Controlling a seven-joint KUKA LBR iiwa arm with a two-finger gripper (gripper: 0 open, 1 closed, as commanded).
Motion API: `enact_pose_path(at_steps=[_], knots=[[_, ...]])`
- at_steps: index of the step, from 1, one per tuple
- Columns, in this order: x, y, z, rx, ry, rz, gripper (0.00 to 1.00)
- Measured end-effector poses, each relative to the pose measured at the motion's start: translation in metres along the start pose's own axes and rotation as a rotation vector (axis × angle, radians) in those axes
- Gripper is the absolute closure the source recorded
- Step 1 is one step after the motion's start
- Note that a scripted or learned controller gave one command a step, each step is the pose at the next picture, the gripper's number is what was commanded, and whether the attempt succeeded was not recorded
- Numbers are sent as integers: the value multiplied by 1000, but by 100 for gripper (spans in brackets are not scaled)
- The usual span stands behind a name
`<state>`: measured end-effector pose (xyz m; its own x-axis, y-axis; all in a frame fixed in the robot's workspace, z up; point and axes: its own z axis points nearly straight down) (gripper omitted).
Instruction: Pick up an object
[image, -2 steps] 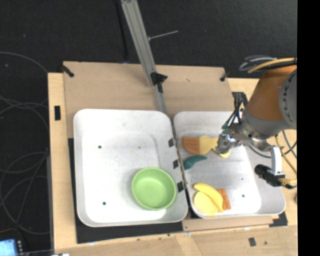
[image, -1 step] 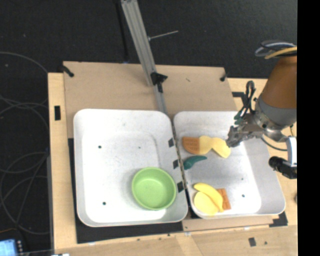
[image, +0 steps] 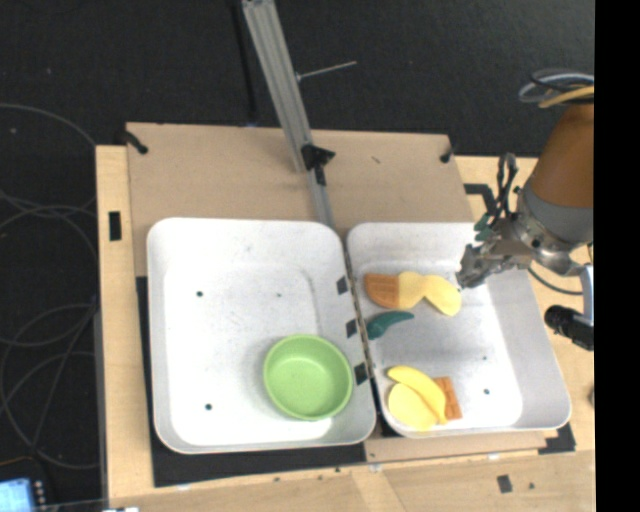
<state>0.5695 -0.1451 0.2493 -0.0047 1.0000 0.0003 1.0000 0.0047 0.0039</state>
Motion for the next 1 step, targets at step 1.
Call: enact_pose_path(at_steps=[1], knots=[[58, 17, 9, 2, 0, -3, 100]])
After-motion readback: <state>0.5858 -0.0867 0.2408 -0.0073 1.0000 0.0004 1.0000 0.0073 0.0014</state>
